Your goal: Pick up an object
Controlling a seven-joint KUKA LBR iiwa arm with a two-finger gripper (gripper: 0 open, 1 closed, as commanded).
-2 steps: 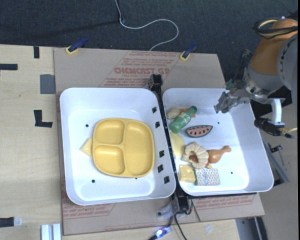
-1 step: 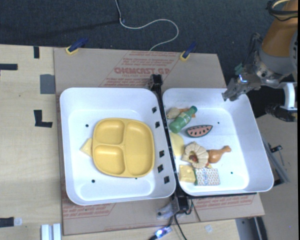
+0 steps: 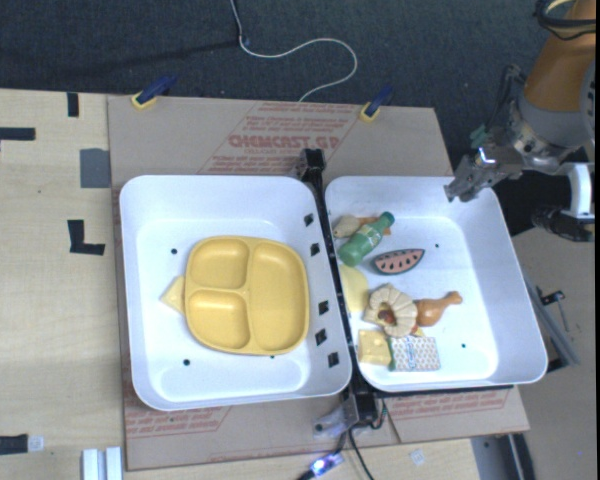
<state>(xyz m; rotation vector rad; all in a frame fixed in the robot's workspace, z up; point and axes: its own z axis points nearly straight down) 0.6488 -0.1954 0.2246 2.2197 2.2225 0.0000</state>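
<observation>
Look at the right bin first, because everything you might grab sits in it. The toys are bunched on the side of the right bin nearest the other bin. A green bottle lies tipped over there. Just beside it, toward the middle of the right bin, is a watermelon slice. Nearer the front edge of the right bin you see a chicken leg, and touching it a round shell-like pastry. A small printed packet lies closest to the front edge.

Your gripper hangs over the back corner of the right bin, well apart from the toys. It holds nothing. I cannot tell how wide it is from here.

I think the pick has not started yet. The watermelon slice and the chicken leg lie a little apart from the pile, so they look easiest to reach. The bottle could roll.
</observation>
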